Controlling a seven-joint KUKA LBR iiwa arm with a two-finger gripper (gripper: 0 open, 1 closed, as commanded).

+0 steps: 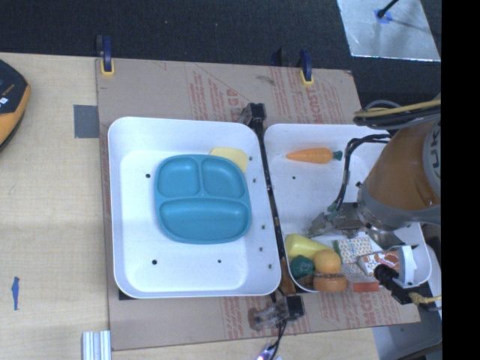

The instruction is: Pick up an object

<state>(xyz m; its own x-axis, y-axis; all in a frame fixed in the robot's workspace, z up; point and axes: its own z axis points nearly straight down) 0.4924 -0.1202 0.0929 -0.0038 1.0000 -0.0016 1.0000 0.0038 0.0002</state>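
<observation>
My gripper [328,222] hangs low over the right bin [300,182], just above a pile of toy food at the bin's front edge. The pile holds a yellow piece [302,244], a dark green piece [301,265], an orange round piece [327,260], a brown bun-like piece [330,282] and a patterned packet [354,247]. An orange carrot [309,155] lies apart at the back of the same bin. The arm's wrist covers the bin's right side.
The left bin [131,223] holds a blue divided plate [202,198], with a pale yellow item [231,157] behind it. Black cables [346,172] loop beside the arm. An orange and black device [10,100] lies at the bench's far left.
</observation>
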